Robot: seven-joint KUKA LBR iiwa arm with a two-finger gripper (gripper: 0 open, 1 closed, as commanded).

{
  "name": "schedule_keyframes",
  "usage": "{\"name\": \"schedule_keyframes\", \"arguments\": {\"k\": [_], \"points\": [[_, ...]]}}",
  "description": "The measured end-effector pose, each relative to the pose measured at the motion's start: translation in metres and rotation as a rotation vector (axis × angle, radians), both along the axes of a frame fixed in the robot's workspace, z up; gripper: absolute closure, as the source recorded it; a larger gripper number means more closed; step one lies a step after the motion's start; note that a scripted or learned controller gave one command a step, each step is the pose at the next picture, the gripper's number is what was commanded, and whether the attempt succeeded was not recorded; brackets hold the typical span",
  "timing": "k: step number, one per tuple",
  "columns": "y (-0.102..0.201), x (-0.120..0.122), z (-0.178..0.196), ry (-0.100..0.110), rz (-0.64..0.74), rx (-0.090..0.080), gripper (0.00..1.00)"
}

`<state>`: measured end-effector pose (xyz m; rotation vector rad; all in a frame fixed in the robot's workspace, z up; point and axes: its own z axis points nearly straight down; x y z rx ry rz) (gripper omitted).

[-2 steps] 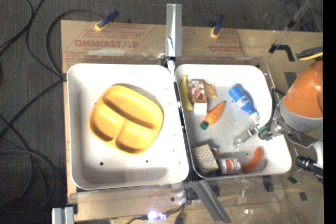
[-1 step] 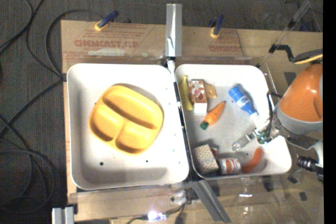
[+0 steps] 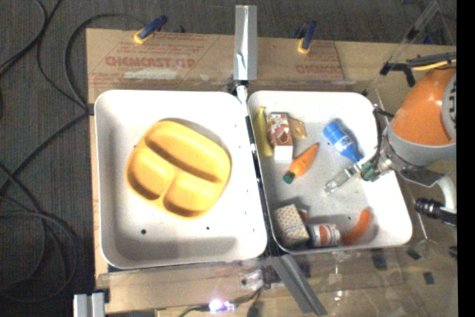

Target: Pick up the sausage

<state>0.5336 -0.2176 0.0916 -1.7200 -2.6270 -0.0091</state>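
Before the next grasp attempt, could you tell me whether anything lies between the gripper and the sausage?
Nothing visible does. The gripper is above bare bin floor in the right bin, and the sausage lies near the front wall. The small can sits beside the sausage, off that path.

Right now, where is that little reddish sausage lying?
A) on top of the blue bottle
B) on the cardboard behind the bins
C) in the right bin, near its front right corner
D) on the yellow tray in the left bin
C: the sausage lies on the floor of the right bin near its front right corner, beside a small can.
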Motion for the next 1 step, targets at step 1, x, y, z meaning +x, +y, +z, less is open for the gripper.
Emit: {"name": "schedule_keyframes", "arguments": {"k": [1], "points": [[0.0215,0.0374,0.0653,0.002,0.035,-0.007,0.00]]}}
